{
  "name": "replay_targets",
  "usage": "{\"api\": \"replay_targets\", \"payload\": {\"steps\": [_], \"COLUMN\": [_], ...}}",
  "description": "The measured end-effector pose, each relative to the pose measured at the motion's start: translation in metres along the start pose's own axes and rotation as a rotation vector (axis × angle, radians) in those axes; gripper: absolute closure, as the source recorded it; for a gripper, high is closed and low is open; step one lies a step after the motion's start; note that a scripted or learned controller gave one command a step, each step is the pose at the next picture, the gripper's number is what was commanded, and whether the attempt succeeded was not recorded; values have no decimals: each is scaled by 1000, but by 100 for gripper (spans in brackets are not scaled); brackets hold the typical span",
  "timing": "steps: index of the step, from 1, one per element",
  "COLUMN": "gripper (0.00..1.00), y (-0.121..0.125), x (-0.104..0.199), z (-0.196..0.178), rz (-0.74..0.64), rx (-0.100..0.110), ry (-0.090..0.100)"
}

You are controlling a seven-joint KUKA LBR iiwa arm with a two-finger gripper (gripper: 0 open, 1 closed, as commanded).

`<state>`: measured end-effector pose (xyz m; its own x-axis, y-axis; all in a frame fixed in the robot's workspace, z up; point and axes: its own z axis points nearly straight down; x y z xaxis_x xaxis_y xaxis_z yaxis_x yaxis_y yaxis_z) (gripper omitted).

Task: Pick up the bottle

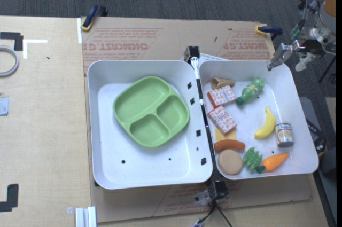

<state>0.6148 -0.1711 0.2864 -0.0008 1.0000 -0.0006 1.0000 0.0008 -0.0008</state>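
Hovering above the right bin's (297, 87) far-right corner, the claw (288, 55) holds nothing; how far it is open cannot be told. The green bottle (250, 91) lies inside near the far rim, down-left of the claw, long axis diagonal.

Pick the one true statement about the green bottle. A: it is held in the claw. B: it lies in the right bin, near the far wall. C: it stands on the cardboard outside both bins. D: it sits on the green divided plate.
B: the green bottle lies on its side in the right bin, beside the ice cream cone, while the claw is above the bin's far right corner, apart from it.
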Motion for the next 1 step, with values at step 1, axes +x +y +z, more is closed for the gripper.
{"api": "replay_targets", "payload": {"steps": [1], "gripper": [100], "y": [0], "x": [0], "z": [-10], "rz": [-3], "rx": [0], "ry": [-1]}}
